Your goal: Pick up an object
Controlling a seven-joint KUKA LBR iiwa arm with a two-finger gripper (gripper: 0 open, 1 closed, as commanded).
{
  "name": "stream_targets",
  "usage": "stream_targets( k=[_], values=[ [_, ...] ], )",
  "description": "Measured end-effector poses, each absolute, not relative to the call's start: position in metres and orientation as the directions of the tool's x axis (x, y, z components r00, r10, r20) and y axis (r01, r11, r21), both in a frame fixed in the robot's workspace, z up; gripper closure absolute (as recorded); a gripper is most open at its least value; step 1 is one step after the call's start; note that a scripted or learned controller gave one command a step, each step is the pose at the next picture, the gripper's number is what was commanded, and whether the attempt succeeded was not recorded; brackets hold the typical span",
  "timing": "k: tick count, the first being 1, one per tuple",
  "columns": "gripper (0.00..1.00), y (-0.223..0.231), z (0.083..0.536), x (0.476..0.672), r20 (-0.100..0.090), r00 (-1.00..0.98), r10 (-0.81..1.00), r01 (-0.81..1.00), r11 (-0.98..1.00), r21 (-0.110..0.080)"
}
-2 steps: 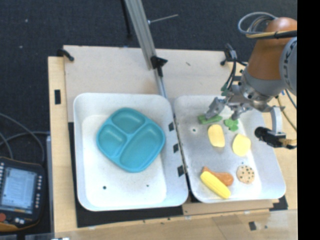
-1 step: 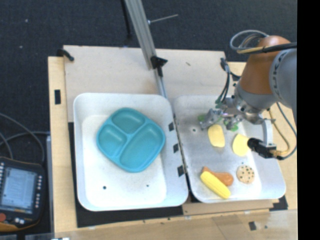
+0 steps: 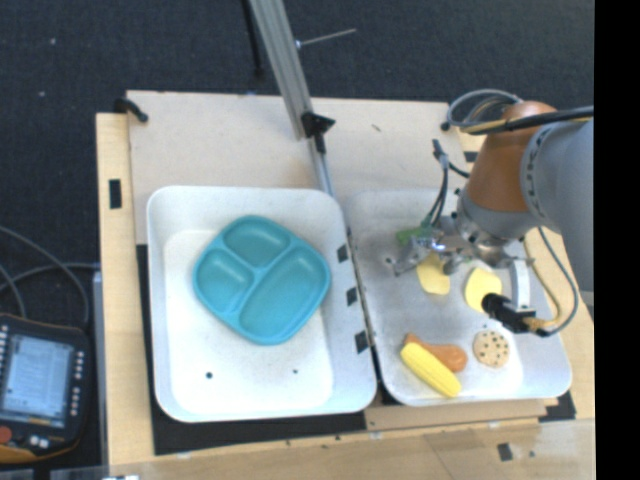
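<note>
Hand (image 3: 425,255) over pale yellow rounded obj (image 3: 434,279), right bin (image 3: 540,368).

Gripper (image 3: 425,253) low in right bin (image 3: 372,268). Yellow piece (image 3: 434,278) touching or just below it; yellow round (image 3: 481,287) to its right under the wrist. Corn (image 3: 431,367), orange piece (image 3: 449,354) and cookie (image 3: 490,348) nearer the front wall. Bare floor left and behind gripper.
</note>
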State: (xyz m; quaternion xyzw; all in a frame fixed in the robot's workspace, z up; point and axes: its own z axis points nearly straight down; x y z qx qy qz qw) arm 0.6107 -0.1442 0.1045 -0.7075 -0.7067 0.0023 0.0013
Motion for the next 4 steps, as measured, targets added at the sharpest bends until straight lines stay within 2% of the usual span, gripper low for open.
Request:
stream_targets(
  k=[1, 3, 4],
  values=[
    [1.00, -0.145, 0.120, 0.613, -0.001, 0.005, 1.000, 1.000, -0.005, 0.003],
    [1.00, -0.156, 0.214, 0.628, -0.002, -0.002, 1.000, 1.000, 0.002, 0.007],
    [1.00, -0.158, 0.255, 0.630, -0.002, -0.002, 1.000, 1.000, 0.002, 0.006]
  ],
)
